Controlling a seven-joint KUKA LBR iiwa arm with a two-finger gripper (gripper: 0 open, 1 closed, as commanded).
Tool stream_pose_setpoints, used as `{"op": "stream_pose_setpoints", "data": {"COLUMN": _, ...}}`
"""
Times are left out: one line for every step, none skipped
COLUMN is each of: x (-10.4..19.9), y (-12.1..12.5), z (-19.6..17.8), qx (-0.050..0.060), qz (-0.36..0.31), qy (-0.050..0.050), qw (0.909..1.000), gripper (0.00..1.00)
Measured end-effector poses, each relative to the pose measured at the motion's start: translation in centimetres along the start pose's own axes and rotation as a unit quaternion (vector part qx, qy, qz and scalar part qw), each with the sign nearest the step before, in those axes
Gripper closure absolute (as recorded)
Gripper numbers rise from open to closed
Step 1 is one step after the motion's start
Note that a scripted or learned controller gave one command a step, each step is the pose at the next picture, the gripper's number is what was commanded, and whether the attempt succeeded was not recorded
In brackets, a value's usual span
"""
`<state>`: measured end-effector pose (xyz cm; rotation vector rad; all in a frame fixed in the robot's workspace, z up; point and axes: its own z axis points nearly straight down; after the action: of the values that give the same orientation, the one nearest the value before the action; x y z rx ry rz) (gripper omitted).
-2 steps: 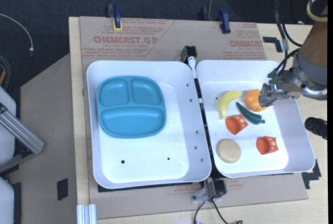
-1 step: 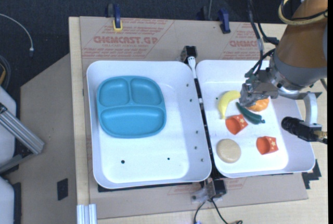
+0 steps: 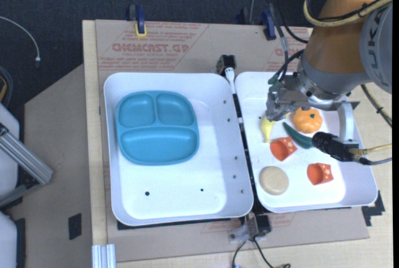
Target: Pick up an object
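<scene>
My gripper (image 3: pixel 278 106) hangs low in the right bin (image 3: pixel 355 195), at its upper left part, directly above a small yellow piece (image 3: pixel 267 130) that I take as the object in hand. I cannot tell how the gripper is set, nor whether it touches the piece. The piece is pale yellow, narrow and slightly curved, likely a toy banana, lying close to the bin's left wall. I judge it light, rigid plastic, smooth and liable to slip; the best hold is across its narrow middle. Just beside it to the right sit an orange toy pumpkin (image 3: pixel 307 119) and a dark green curved piece (image 3: pixel 298 135). Below these lie a red block (image 3: pixel 283 149), a beige round disc (image 3: pixel 274 179) and a second red block (image 3: pixel 320 173). The left bin (image 3: pixel 181 198) holds a blue divided plate (image 3: pixel 158 128). Both bins rest on the table (image 3: pixel 100 136).
</scene>
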<state>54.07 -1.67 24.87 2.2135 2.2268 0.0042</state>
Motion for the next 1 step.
{"op": "stream_pose_setpoints", "data": {"x": 5.71, "y": 1.71, "z": 1.48, "qx": 0.001, "qz": 0.0, "qy": 0.0, "qw": 1.0, "gripper": 1.0}}
